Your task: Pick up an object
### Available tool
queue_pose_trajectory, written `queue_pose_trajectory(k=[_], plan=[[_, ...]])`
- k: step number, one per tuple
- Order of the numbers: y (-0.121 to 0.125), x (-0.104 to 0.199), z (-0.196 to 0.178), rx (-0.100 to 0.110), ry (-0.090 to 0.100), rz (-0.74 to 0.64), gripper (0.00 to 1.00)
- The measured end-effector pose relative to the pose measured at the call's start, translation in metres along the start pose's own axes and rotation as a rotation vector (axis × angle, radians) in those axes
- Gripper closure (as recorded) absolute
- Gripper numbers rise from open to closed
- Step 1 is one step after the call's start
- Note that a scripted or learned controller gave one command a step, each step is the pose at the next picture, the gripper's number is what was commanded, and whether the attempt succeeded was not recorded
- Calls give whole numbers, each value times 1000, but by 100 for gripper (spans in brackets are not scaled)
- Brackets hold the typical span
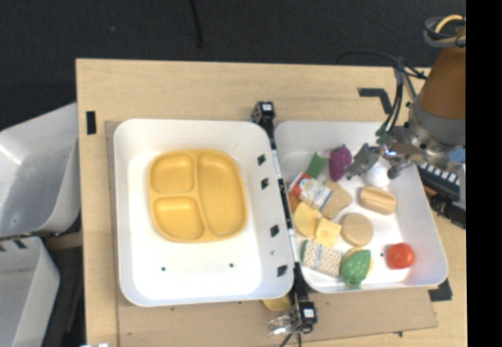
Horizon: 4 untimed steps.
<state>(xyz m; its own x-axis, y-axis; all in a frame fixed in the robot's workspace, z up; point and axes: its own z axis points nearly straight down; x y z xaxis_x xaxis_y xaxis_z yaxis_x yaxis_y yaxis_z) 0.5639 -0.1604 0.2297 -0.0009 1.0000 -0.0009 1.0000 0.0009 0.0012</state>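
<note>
The right bin [420, 275] holds several toy foods: a purple grape bunch [340, 162], a bread roll [377, 200], a round biscuit [357, 229], a red tomato [400, 256], a green piece [354, 267], a yellow cheese wedge [307, 220] and a checkered cracker [321, 257]. My gripper [382, 160] hangs over the bin's upper right part, just above the bread roll and right of the grapes. Nothing shows between its fingers.
The left bin [129, 259] carries a yellow divided plate [197, 195]. A black clip [264, 111] sits at the top of the seam between bins. Cables run behind the right bin. A white object lies off the bench at far left.
</note>
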Motion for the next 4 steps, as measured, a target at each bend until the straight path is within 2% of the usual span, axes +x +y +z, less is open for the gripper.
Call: queue_pose_trajectory(k=[1,2,3,4], plan=[[1,-1,-10,-2,-1,-1,100],[-67,55,24,8,4,-3,100],[-73,123,-20,-4,2,-7,100],[-73,177,-70,-5,3,-7,100]])
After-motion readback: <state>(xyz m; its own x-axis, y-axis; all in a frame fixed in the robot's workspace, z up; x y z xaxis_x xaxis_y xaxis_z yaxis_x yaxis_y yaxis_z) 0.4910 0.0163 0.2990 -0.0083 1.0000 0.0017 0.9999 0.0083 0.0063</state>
